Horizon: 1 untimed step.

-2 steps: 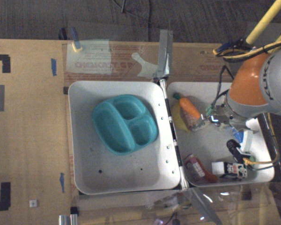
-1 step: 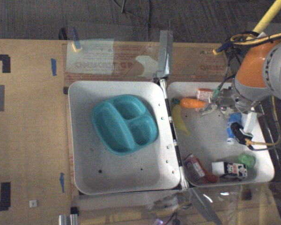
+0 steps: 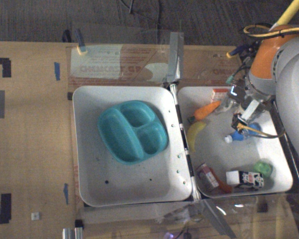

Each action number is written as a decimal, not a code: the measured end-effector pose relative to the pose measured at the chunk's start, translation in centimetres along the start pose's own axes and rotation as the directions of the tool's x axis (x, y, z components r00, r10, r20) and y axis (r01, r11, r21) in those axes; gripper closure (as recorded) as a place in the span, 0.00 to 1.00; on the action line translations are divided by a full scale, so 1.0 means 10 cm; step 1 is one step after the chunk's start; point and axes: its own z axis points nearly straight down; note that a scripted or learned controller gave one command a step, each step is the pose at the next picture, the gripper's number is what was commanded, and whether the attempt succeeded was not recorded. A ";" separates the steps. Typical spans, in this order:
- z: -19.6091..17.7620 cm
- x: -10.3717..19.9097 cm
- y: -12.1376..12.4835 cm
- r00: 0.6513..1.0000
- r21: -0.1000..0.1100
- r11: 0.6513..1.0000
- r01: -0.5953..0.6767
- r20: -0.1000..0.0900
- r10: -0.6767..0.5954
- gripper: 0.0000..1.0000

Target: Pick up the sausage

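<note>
Brown surface (image 3: 30,133) carries two white bins side by side. The left bin (image 3: 82,148) holds a teal divided plate (image 3: 133,131), and all my work is in the right bin (image 3: 224,156). The arm (image 3: 266,59) comes in from 3 o'clock, and its fingers (image 3: 237,108) hang over that bin's 1 o'clock area. I cannot tell from this angle whether they are open or closed, and I see nothing between them.

I take the sausage (image 3: 211,177) to be the dark reddish piece at about 7 o'clock in the right bin. It lies on a slant, close to the front wall and the corner by the shared rim.

My main worry is that corner. A descent too near the wall could land on the rim or press the sausage into the corner rather than straddle it. A black-and-white carton (image 3: 245,179) sits just beside its 4 o'clock end, so a wide approach there may catch the carton instead. The sausage also looks rounded, and I expect it could roll or squirt out of an off-centre pinch.

On the way across, a small blue-and-white bottle (image 3: 236,136) lies directly under the tool. An orange carrot (image 3: 208,110) and a yellow piece (image 3: 195,132) lie along the 9 to 11 o'clock side. A low sweep would knock them. The bare floor in the bin's middle is my open lane, and a green piece (image 3: 263,169) at 5 o'clock stays clear of it.
</note>
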 end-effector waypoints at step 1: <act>-0.12 0.04 0.02 1.000 -0.021 1.000 -0.005 -0.004 0.005 1.00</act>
